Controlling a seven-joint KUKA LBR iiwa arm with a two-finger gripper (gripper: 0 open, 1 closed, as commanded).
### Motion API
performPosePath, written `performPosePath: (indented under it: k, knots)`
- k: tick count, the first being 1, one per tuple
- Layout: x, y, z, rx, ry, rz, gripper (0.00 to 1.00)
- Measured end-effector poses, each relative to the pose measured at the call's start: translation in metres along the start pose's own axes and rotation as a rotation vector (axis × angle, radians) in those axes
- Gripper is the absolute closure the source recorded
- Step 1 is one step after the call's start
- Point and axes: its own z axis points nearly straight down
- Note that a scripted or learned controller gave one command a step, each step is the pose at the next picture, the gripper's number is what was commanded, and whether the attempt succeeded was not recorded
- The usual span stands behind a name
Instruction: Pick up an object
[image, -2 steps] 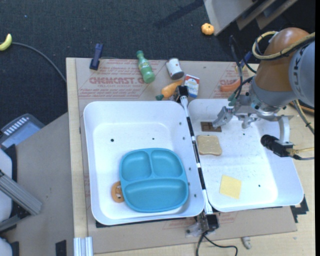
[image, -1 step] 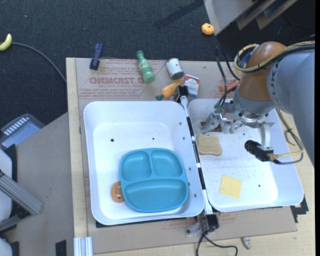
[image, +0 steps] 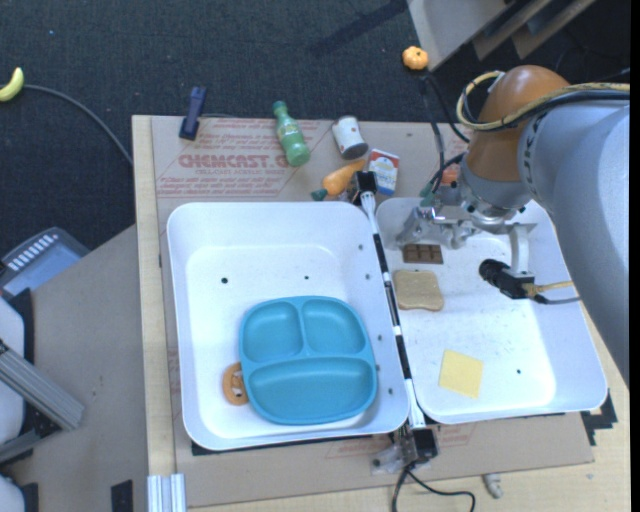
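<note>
My gripper hangs low over the far left corner of the right bin. Just in front of it lies a small brown chocolate bar, and whether they touch is unclear. A slice of toast sits a little nearer the camera. Toward the front of that bin lies a yellow cheese slice. The left bin holds a blue divided plate, with a small brown pretzel at the plate's left edge.
Behind the bins, on the cardboard, lie a green bottle, a white can, an orange carrot, a small box and a blue item. The arm's bulk covers the right bin's far right side.
</note>
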Motion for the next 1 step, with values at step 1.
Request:
performPosePath:
  k: [1]
  knots:
    - [0.0001, 0.0012, -0.0115, -0.004, -0.001, -0.001, 1.0]
